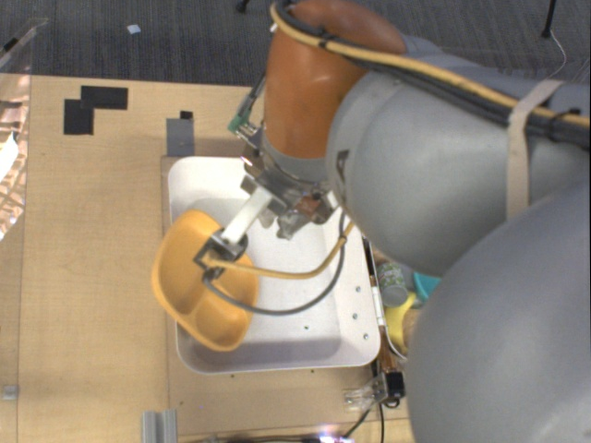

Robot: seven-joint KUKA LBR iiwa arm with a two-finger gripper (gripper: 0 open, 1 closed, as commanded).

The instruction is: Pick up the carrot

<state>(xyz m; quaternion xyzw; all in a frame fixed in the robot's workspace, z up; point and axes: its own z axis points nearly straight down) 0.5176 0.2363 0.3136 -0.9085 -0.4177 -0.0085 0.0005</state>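
My gripper point(294, 212) hangs over the far middle of the left white bin point(305, 344), under the orange band of the wrist. A yellow-orange, bowl-shaped thing point(185, 280) rests against the bin's left wall and overlaps its rim, to the left of and nearer than the gripper. The arm's bulk hides the space right under the gripper and most of the right bin.
The grey arm covers the right half of the view. Past the left bin's right wall, a slice of the right bin shows a greenish thing point(395, 275), a teal thing point(427, 286) and a yellow thing point(401, 326). Bare wooden bench point(83, 275) lies to the left.
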